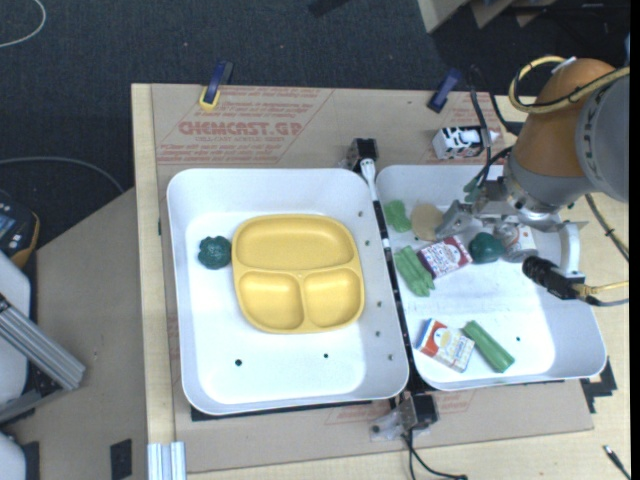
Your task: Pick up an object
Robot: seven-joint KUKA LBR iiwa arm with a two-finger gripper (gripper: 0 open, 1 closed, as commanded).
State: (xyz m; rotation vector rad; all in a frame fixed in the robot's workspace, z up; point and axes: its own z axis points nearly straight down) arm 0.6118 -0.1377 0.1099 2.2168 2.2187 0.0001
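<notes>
The grey arm with its orange band [565,118] reaches in over the right shallow white bin [570,353], and its gripper [487,230] hangs low among the things at that bin's far half. Whether it grips anything I cannot tell, since the wrist hides its tips.

Just beside the gripper lies a dark green rounded object [485,249], touching or nearly touching a small red-and-white packet [444,257] whose print is too small to read. Left of the packet lies a green pod-shaped toy [412,271], with a paler green piece [398,215] near the bin's far left corner and a tan flat piece [427,220] next to it. Toward the near side sit a red, white and blue printed carton [445,344], lettering unreadable, and a green stick-shaped block [489,346] just beside it.

The left shallow white bin [200,368] holds a yellow plastic plate with 3 compartments [297,271] and a dark green lumpy toy [213,252] touching the plate's left edge.

The table [250,123] is covered with brown board printed in red "CHEMCAST GP". A blue and yellow clamp [214,85] grips its far edge.
</notes>
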